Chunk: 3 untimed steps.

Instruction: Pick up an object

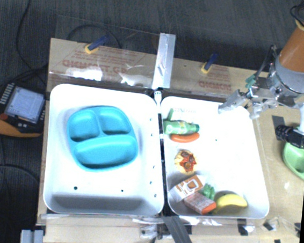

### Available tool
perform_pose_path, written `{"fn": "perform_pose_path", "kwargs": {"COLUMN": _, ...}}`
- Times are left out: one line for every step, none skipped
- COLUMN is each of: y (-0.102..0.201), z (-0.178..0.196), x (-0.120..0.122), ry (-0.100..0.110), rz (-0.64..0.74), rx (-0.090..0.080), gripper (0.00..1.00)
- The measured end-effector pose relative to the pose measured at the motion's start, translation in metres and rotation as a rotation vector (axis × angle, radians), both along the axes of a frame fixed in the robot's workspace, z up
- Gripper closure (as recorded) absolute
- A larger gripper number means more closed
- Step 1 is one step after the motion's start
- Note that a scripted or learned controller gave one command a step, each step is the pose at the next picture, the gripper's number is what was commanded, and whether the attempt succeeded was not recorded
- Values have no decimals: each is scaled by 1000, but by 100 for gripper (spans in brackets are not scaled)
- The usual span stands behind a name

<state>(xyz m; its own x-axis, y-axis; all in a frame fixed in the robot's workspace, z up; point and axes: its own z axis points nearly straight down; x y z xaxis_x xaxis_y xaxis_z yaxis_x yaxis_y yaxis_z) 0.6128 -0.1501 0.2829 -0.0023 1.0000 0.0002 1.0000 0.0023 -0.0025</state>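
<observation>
My gripper [241, 107] hangs over the far right corner of the right bin [256, 156], open with nothing between its fingers. Along that bin's left side lie a green bottle-shaped item [181, 128], an orange carrot [184, 138] and a red-and-yellow food piece [185, 160]. At its near end sit a brown-and-white carton [188, 186], a reddish box [200, 204], a small green piece [208, 191] and a yellow banana [231, 201]. All of them lie well apart from the gripper.
A blue divided plate [103, 136] fills much of the left bin [54, 178]. A green object [295, 157] sits on the bench right of the bins. The right bin's middle and right floor is bare white.
</observation>
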Motion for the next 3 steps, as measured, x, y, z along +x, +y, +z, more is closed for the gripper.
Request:
{"fn": "perform_pose_path", "kwargs": {"y": 41, "z": -94, "x": 6, "ry": 1, "rz": 11, "rx": -1, "gripper": 0}}
{"fn": "perform_pose_path", "kwargs": {"y": 28, "z": -122, "x": 17, "ry": 2, "rz": -285, "rx": -1, "gripper": 0}}
{"fn": "perform_pose_path", "kwargs": {"y": 19, "z": -185, "x": 10, "ry": -2, "rz": -196, "rx": -6, "gripper": 0}}
